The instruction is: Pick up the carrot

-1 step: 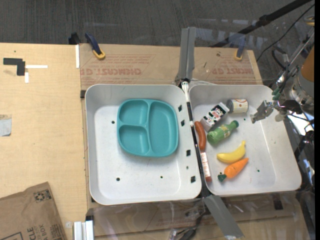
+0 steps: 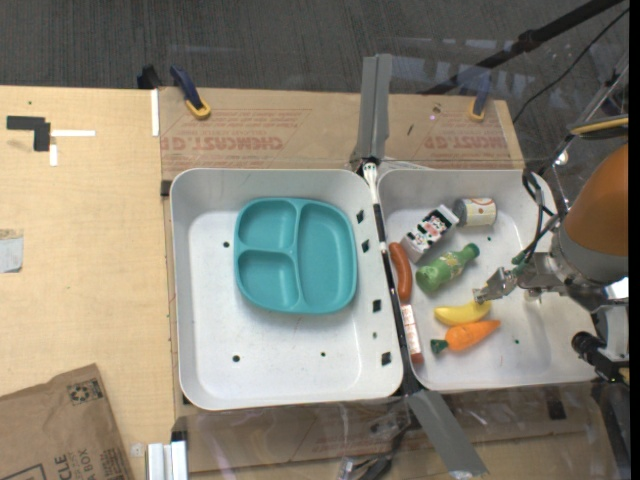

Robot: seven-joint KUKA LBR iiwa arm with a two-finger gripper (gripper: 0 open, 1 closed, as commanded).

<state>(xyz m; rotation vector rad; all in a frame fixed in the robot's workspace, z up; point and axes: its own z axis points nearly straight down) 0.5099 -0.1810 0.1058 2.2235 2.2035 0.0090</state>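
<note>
While the carrot (image 2: 470, 335) lies loose on the floor of the right bin (image 2: 530, 363), near its front, with its green stub toward the divider and the banana (image 2: 464, 313) touching its upper side, I have the tool (image 2: 493, 289) poised just above and to the right of the pair, holding nothing; whether its tips are apart or together I cannot tell from this slant. I judge the carrot to be a light, stiff plastic toy, smooth and tapered, so it may slip or roll; I would pinch across the thicker orange middle, clear of the banana. Up the bin sit a green bottle (image 2: 446, 267), a sausage (image 2: 402, 271) and a small carton (image 2: 431, 231), their labels too small to read. The cardboard (image 2: 250, 140) behind the bins carries mirrored print that looks like CHEMCRZT.
</note>
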